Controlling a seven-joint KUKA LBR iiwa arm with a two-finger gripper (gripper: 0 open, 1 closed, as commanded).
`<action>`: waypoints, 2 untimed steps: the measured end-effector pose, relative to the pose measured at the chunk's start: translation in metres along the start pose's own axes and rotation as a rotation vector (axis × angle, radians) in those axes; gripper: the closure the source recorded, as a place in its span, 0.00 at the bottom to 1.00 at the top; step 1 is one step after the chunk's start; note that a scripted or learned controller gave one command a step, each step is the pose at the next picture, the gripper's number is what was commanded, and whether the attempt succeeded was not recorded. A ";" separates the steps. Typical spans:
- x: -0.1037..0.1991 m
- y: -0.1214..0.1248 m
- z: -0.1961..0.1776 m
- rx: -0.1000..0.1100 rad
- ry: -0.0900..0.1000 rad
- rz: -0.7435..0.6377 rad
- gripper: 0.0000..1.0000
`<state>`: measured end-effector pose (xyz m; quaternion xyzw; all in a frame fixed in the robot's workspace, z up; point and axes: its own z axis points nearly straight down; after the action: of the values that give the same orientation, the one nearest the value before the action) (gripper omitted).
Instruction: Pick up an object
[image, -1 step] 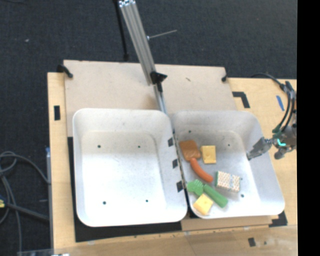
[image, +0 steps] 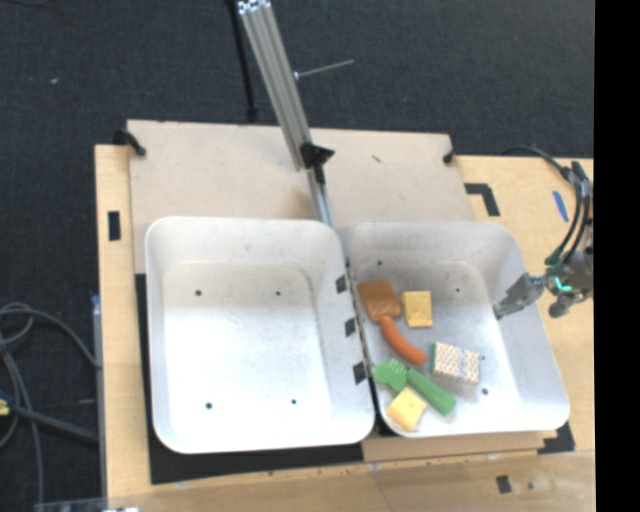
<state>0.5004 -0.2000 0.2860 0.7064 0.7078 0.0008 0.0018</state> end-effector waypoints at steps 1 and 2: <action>-0.006 0.009 0.051 0.006 0.000 0.004 0.00; -0.002 0.016 0.099 0.007 0.000 0.007 0.00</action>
<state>0.5171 -0.2019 0.1871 0.7088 0.7054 -0.0014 -0.0007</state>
